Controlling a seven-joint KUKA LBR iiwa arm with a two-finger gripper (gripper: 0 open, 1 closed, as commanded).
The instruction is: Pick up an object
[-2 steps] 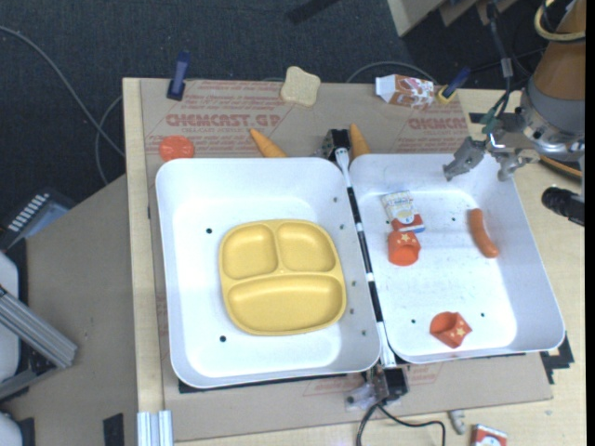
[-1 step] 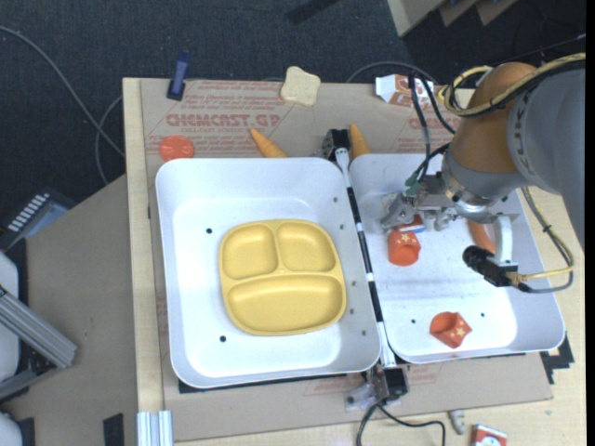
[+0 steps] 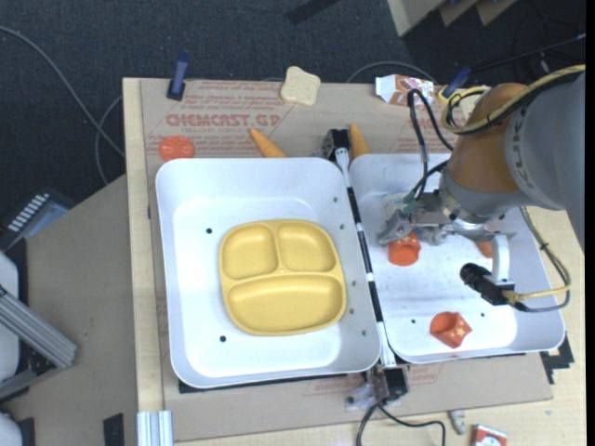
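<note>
The hand (image 3: 406,223) hangs low over the upper-left part of the right bin (image 3: 530,337), reached in from the right by the grey arm (image 3: 548,137) with its orange band (image 3: 483,161); whether the hand is apart or together cannot be told, since its metal parts blur into one another from this angle.

The nearest candidate is a small orange-red round object (image 3: 403,252); it lies on the bin floor directly below the hand in the view, touching or just beside its lower edge; nothing shows it clamped. The object is squat and roughly round, so it presents no marked long axis; approach direction is judged not to depend on wrist rotation.

A second candidate, a red blocky object (image 3: 449,329), lies near the front of the same bin, well apart from the hand, toward the lower right. A small orange piece (image 3: 484,246) shows just beside the wrist on its right.

The left bin (image 3: 186,277) holds a yellow divided plate (image 3: 279,275), well apart from the hand across the divider between the bins.

Judgement: the coming move turns on a short vertical descent onto the round object; lateral correction appears slight.
</note>
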